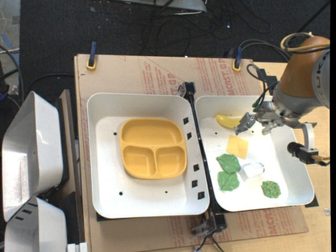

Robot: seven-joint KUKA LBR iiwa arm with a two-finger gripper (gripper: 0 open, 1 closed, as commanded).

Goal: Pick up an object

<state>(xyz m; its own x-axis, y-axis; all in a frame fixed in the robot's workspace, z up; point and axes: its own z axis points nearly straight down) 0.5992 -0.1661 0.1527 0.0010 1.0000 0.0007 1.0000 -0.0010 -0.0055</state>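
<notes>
A green broccoli piece (271, 189) is seen in the right bin (299, 156), the open, empty claw (256, 123) poised beside the banana (228, 121).

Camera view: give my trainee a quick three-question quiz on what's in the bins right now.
1. True or false: the yellow divided tray lies in the left bin.
2. Which item lies nearest the gripper? A) banana B) green broccoli piece C) clear cup
3. How many compartments does the tray have?

Key: 1 true; 2 A; 3 three.
</notes>
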